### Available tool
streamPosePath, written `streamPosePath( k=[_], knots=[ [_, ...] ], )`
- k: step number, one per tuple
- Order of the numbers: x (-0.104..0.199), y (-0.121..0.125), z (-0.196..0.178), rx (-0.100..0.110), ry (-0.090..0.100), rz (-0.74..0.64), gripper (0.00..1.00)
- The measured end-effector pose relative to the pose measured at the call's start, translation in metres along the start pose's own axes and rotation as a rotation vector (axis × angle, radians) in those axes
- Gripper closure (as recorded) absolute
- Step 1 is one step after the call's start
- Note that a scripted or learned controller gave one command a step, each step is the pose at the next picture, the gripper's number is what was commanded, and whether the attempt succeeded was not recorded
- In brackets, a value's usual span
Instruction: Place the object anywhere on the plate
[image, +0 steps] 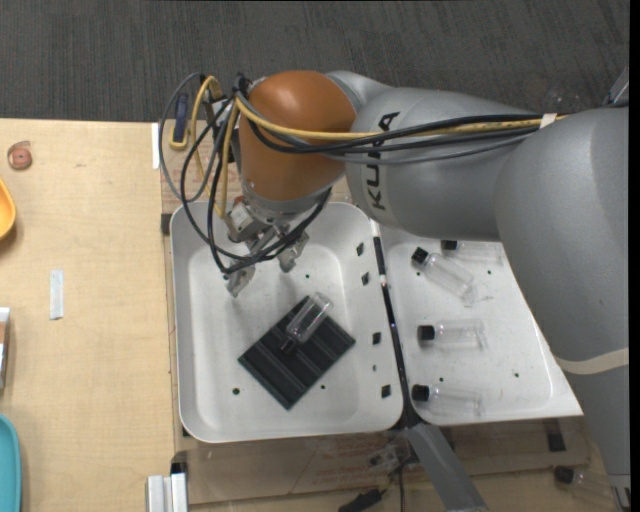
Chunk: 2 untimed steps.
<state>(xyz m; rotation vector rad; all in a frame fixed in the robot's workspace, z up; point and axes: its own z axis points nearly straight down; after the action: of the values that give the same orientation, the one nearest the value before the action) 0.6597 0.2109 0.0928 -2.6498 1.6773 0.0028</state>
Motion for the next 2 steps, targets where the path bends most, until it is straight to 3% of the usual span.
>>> streamPosePath(
  k=[1,2],
  knots=[
    [-0.0158,-0.0075,0.0003,0.0,0.001,0.575,0.0],
    [-0.0059,-0.0036,-0.0004,0.002,0.002,0.992,0.0]
  ],
)
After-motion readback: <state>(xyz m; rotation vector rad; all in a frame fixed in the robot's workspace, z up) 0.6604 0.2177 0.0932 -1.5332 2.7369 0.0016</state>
